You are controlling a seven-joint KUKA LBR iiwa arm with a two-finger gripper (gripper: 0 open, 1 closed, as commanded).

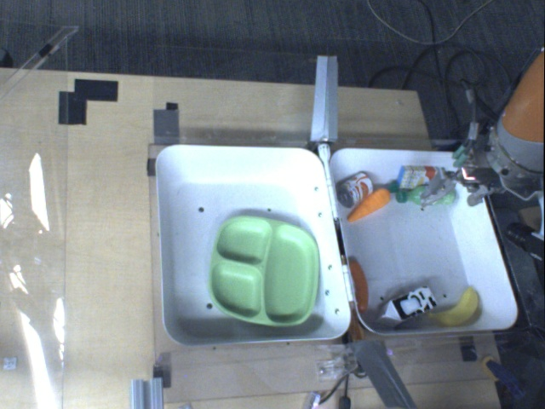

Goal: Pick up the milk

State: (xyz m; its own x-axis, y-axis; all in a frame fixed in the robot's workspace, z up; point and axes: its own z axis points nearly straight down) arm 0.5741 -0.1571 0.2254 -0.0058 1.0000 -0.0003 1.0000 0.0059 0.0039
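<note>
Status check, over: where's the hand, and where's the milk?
Hand at right bin's far side, by a green-and-red carton. Milk lies at the near side, apart from the hand. Banana close beside it.

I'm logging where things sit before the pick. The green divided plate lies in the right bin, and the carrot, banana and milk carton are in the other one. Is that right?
Not quite. The camera view shows the green divided plate in the left bin. The carrot, banana and milk carton are in the other one, the right bin.
</note>
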